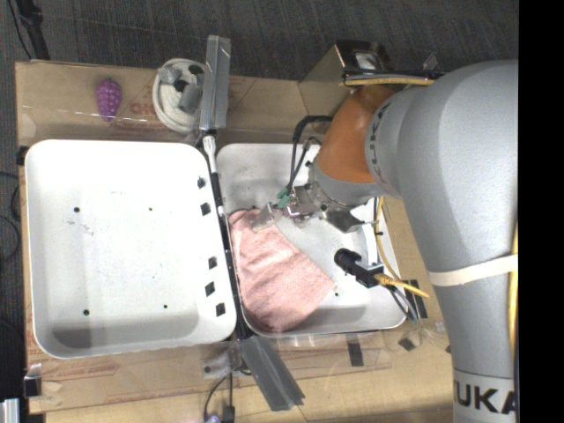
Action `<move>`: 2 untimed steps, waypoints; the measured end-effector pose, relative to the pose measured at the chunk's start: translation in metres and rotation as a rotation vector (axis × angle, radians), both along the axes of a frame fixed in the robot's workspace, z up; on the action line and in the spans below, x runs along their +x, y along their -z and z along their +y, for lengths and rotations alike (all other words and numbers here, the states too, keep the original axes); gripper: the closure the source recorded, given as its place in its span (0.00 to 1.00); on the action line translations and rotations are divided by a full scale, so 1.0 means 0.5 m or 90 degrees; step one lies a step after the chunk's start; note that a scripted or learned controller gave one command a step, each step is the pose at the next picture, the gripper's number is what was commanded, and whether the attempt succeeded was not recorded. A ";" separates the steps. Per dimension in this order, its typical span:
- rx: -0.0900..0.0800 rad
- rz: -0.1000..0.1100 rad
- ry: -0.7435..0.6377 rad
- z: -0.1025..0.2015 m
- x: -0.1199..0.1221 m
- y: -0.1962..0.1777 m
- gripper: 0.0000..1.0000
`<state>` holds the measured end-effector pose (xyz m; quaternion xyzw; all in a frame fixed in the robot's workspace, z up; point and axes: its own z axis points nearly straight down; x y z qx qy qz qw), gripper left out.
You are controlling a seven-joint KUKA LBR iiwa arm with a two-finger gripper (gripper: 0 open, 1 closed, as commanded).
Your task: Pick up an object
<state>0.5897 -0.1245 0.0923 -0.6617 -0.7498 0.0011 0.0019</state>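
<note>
Two bins on the table (132, 91): left bin (115, 245), right bin (264, 161). Arm (441, 166) over the right one. Pink cloth (275, 271) lies there, long axis diagonal, upper end just beside the hand (295, 203). Hand state: cannot tell.

brown bench (70, 95), two white bins (115, 245), purple object (108, 98)

Left bin (115, 236) open; pink cloth (273, 271) and arm (441, 174) crowd right bin (256, 161)
</note>
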 end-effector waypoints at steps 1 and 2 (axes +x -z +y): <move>0.000 0.000 0.024 -0.018 -0.136 0.002 0.00; 0.000 -0.001 0.027 -0.026 -0.048 0.002 0.00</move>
